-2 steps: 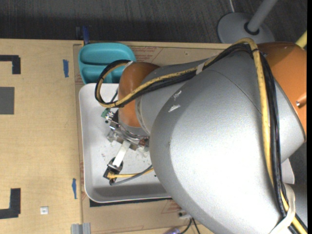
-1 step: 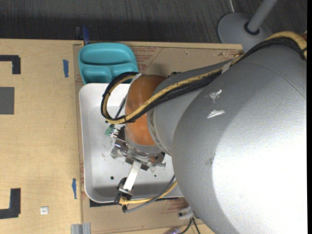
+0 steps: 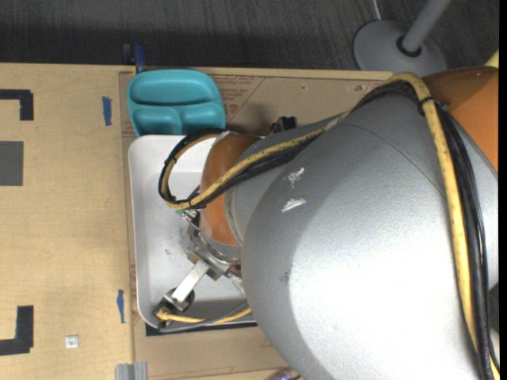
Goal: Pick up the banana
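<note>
Where my grey arm reaches in from the right, closest to the camera, its broad rounded body hides much of the bench, with yellow and black cables running along its top. Below it my wrist, under the orange band, dips into the white bin toward the near left corner. I cannot tell whether my grip is wide or narrow, and I cannot tell where the banana lies. A loop of black and yellow cable hangs over the middle of the bin. At the bin's far end a teal plastic tray with moulded hollows rests across the rim. The tan bench spreads to the left, marked with black and blue tape. Beyond lies dark grey carpet, and on it the round grey base of a stand.
</note>
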